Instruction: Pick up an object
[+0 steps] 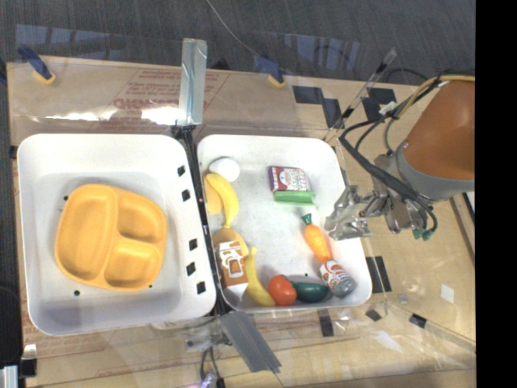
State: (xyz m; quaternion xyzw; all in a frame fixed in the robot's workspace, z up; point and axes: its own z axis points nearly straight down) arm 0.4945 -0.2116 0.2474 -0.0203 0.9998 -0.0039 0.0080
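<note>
The metal two-finger gripper [346, 217] hangs over the right rim of the right white bin [266, 145], at about three o'clock of that bin, and whether it is open or closed cannot be told. Just beside it, at its seven o'clock, lies an orange plastic carrot with a green top [316, 238], with nothing seen between the claws. The left white bin [48, 148] holds a yellow divided plastic tray [109, 237].
</note>
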